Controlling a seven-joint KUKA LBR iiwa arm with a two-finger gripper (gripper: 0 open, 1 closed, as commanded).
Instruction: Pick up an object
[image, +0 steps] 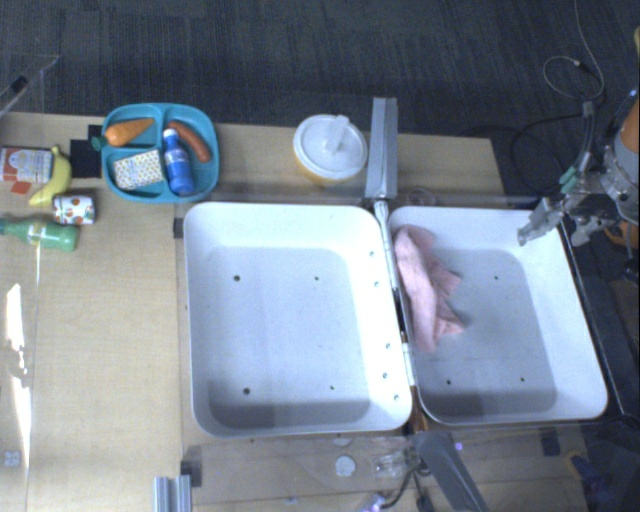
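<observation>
A crumpled pink cloth (425, 290) lies in the right bin (585, 385), against its left wall. My gripper (551, 231) hangs over that bin's far right corner, well to the right of the cloth and apart from it. Its two fingers are spread open with nothing between them.
The left bin (200, 330) sits beside the right one, with a metal divider bar (380, 150) at their far end. Behind the bins stand a white lidded cup (330, 148) and a blue tray (160, 150) of toy food. A banana (52, 178), a small can (73, 209) and a green bottle (40, 234) lie at the far left.
</observation>
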